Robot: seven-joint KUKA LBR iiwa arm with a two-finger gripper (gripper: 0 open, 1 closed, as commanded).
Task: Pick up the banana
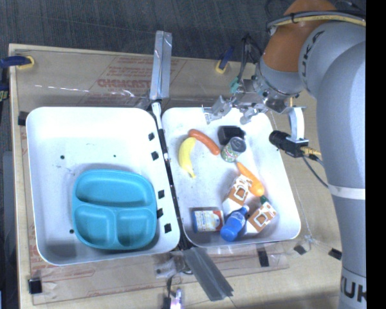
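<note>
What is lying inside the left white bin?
Inside the left bin lies a blue divided tray with three compartments, nothing in them. Whatever is under the tray is covered and cannot be seen.

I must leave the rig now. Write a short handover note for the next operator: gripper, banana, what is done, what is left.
Gripper: open, holding nothing, over the far edge of the right bin.
Banana: lies in the right bin near the divider, beside a red-orange sausage-shaped item, apart from the gripper.
Left bin: holds a blue divided tray.
Done: nothing picked up yet.
Left: move over the banana, descend, close on it, lift.
</note>
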